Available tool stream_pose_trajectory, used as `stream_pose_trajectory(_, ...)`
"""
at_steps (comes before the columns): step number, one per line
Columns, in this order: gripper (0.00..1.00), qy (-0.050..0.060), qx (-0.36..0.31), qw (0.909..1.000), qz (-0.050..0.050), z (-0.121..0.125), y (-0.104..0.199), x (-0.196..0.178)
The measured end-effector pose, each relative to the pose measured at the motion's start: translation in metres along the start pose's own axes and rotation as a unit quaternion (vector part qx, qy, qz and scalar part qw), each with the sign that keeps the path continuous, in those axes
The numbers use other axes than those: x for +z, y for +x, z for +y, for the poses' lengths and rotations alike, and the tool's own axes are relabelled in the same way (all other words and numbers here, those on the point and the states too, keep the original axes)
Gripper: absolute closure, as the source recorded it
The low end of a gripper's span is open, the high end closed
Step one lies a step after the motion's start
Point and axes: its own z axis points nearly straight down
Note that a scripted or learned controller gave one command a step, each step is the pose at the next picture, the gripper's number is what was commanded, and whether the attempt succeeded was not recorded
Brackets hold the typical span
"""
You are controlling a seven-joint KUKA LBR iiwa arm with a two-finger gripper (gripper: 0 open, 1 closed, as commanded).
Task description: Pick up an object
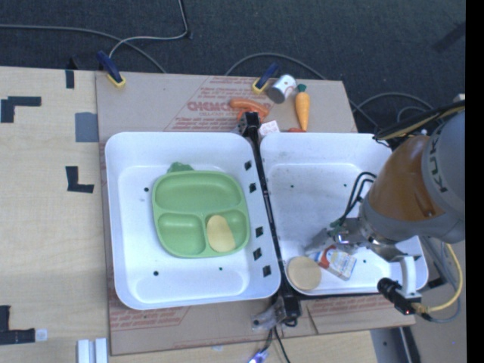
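Observation:
My gripper [335, 242] is low in the right bin [318, 161], near its front edge, under the grey arm with the orange band. Just below it lies a small red, white and blue packet [342, 264], partly covered by the gripper. A tan round disc [305, 273] rests at the bin's front left corner, touching or nearly touching the packet. In the left bin [128, 203] sits a green divided plate [198, 203] with a pale yellow piece [221, 233] in its lower right compartment.
Behind the bins, on the cardboard, lie a toy carrot [302, 110], an orange piece [249, 106] and a small white cylinder [283, 88]. Blue and yellow clamps [111, 68] hold the cardboard's back edge. Cables run across the dark floor behind.

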Motion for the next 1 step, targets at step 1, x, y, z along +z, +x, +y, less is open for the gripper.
stream_pose_trajectory(1,1.0,-0.002,0.0,1.0,-0.001,0.0008,-0.0008,-0.0097)
